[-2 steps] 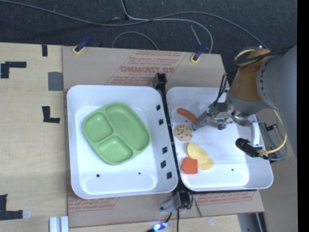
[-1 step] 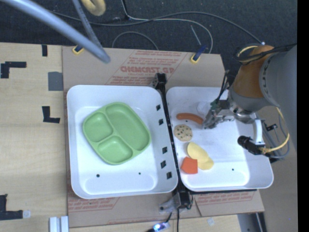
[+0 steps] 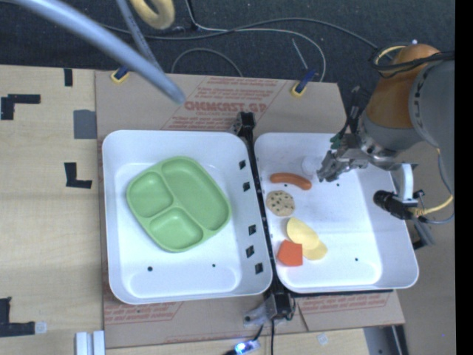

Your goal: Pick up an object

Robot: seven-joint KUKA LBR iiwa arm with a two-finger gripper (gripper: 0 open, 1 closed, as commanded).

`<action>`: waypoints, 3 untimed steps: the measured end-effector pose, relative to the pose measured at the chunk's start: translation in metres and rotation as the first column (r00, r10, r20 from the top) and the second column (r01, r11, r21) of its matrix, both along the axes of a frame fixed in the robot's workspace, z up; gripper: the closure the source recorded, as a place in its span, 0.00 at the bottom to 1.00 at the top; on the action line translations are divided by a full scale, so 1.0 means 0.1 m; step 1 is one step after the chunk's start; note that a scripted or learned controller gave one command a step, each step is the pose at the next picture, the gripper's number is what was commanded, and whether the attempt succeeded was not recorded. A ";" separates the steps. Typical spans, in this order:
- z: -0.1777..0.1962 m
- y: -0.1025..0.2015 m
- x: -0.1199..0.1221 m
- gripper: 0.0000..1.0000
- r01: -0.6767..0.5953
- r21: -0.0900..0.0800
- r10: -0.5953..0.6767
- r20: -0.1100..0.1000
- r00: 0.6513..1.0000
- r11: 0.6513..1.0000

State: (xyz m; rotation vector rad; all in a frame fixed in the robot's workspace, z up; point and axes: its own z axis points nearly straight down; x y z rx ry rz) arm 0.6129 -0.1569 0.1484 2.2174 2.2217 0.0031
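Observation:
In the right bin (image 3: 369, 265) lie a brown sausage (image 3: 291, 180), a round cookie (image 3: 280, 202), a yellow chip-like piece (image 3: 303, 233) and an orange-red block (image 3: 290, 254). My gripper (image 3: 327, 170) hangs over the upper middle of that bin, a little to the right of the sausage and apart from it. Nothing shows between its tips. The arm with its orange band (image 3: 395, 95) comes in from the right.
The left bin (image 3: 118, 220) holds a green divided plate (image 3: 177, 203). A black divider with clips (image 3: 253, 198) runs between the bins. Cables lie on the dark surface behind, and a grey pole (image 3: 96, 32) slants across the upper left.

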 end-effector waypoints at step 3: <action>0.73 0.51 -0.04 1.00 -0.002 0.001 0.002 -0.005 1.000 1.000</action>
